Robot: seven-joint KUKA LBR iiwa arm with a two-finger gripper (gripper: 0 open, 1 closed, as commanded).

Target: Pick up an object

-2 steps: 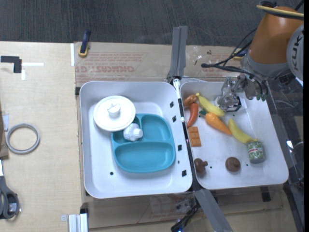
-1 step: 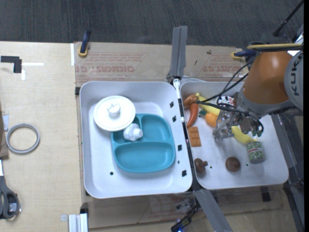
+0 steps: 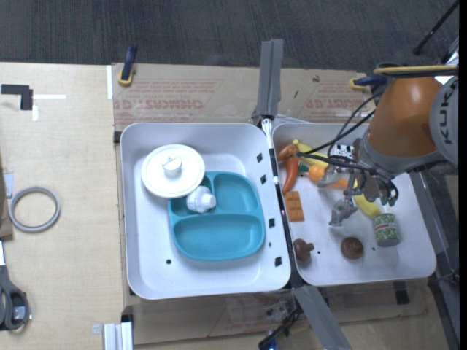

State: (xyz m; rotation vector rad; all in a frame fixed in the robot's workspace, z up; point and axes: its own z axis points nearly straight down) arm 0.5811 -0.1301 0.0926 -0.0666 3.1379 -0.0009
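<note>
We are watching the pincer (image 3: 341, 216) hanging low over the right bin (image 3: 408, 268), and we cannot tell how it is set. Just beside it are lying a small can (image 3: 385, 229) and a brown round piece (image 3: 352, 248).

Arm (image 3: 427, 122) cut off at right edge; hides part of yellow item (image 3: 367, 205); scissors (image 3: 13, 306) cropped left.

The bench (image 3: 58, 122) bears two white bins (image 3: 139, 268), a tape roll (image 3: 33, 208) and scissors (image 3: 13, 305).
</note>
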